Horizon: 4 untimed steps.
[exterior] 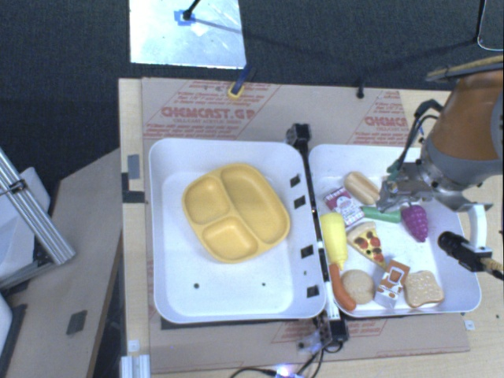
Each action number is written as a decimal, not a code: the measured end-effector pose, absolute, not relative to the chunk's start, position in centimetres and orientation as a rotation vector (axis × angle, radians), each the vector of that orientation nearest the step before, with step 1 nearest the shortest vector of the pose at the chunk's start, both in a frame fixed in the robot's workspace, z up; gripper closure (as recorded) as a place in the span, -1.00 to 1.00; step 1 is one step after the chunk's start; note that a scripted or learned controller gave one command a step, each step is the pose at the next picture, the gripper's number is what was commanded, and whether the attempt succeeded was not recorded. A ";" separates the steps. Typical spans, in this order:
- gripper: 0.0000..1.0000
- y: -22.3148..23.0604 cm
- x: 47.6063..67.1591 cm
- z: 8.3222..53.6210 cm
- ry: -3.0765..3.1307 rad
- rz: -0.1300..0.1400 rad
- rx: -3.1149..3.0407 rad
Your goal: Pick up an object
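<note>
The right bin (471,296) holds several toy foods. There is a hot dog bun (361,186), a small pink carton (344,204), a green stick (383,215), purple grapes (415,220), a yellow corn cob (334,238) and a pizza slice (368,243). Along the front lie a carrot (341,287), a round cookie (358,285), a small orange box (391,282) and a toast slice (424,288). My gripper (396,193) hangs low over the bin's middle, between the bun and the grapes, just above the green stick. Nothing is visibly held.
The left bin (169,290) holds a yellow divided plate (235,211). A black-clipped divider (309,211) separates the two bins. The arm's orange band and grey wrist (471,144) cover the right bin's far right corner. A black and white fitting (465,246) juts over its right rim.
</note>
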<state>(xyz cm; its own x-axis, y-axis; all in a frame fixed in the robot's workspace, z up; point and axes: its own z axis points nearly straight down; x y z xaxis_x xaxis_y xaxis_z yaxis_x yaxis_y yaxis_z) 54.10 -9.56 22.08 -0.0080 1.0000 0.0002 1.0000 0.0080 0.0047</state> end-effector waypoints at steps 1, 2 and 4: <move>1.00 -5.7 58.6 23.2 2.230 0.008 2.209; 1.00 -2.0 62.2 22.0 2.230 0.005 2.211; 1.00 0.0 66.6 23.5 2.226 0.005 2.213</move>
